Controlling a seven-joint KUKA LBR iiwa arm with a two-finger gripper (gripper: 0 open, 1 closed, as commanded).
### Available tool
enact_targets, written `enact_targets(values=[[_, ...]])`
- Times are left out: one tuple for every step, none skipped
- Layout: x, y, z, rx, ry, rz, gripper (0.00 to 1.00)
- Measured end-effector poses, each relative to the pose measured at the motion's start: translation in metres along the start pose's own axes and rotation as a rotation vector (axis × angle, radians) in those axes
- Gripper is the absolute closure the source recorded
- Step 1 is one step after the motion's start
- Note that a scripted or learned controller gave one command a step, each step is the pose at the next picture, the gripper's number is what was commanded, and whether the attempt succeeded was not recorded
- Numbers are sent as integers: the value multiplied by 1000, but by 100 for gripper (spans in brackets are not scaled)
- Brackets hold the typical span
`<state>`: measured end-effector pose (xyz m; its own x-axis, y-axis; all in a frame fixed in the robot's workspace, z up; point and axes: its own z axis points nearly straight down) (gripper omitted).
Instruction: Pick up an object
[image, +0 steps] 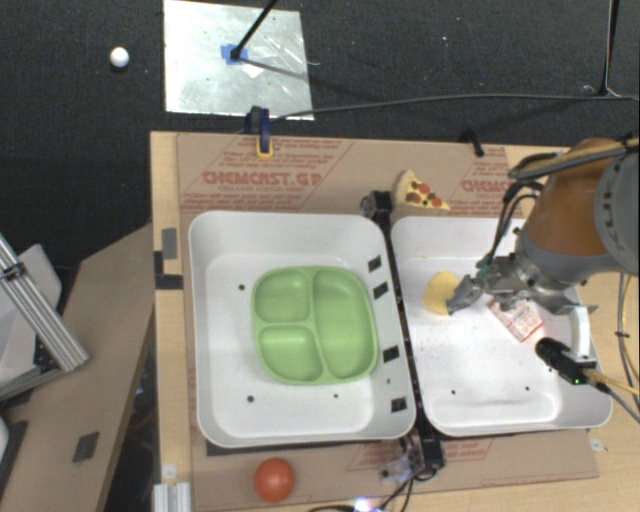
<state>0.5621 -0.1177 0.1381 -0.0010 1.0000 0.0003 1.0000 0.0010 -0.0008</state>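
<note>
Inside right white bin (480, 400), claw (462, 298) low beside pale yellow rounded object (438, 291) at its 9 o'clock; finger state unclear, cannot tell. Nothing lifted; grasp, raise left.

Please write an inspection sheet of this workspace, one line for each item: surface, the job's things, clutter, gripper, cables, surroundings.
Surface: two shallow white bins side by side, left bin and right bin, on a brown board with red print.
Job's things: yellow object and a small red-and-white packet in the right bin; green divided tray in the left bin.
Clutter: pizza slice toy on the board behind the bins; red-orange ball in front of the left bin; blue clamp at the board's far edge.
Gripper: gripper low over the right bin, beside the yellow object; nothing seen between its fingers.
Cables: black cable across the dark floor.
Surroundings: silver sheet; small white ball.
</note>
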Motion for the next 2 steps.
enact_targets(values=[[0,1,-12,-3,-1,-1,100],[-7,8,-61,-5,-1,-2,100]])
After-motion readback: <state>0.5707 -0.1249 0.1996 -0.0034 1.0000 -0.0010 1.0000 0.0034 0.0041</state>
